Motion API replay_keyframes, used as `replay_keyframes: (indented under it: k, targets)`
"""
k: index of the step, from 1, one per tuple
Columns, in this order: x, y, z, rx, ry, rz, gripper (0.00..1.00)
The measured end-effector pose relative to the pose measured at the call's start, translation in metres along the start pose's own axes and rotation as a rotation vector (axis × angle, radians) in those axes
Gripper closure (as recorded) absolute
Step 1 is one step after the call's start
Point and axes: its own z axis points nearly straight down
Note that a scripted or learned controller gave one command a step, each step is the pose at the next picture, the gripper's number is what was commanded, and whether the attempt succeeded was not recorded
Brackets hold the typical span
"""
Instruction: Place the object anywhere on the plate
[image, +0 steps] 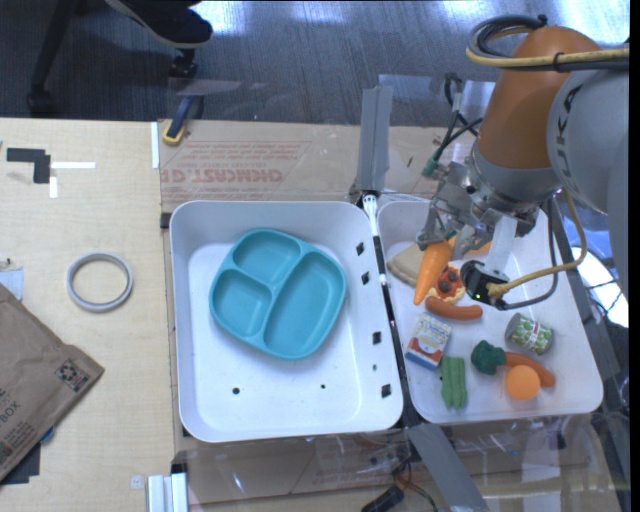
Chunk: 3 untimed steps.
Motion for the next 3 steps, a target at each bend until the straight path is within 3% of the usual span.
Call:
replay_keyframes:
  k: [1, 2, 3]
  targets:
    - [0.027, -0.007, 0.035, 0.002, -0.001, 0.007, 1.00]
    - [0.106, -0.055, 0.057, 0.002, -0.002, -0.011, 1.00]
    - [0.105, -0.055, 0.057, 0.002, -0.002, -0.011, 0.00]
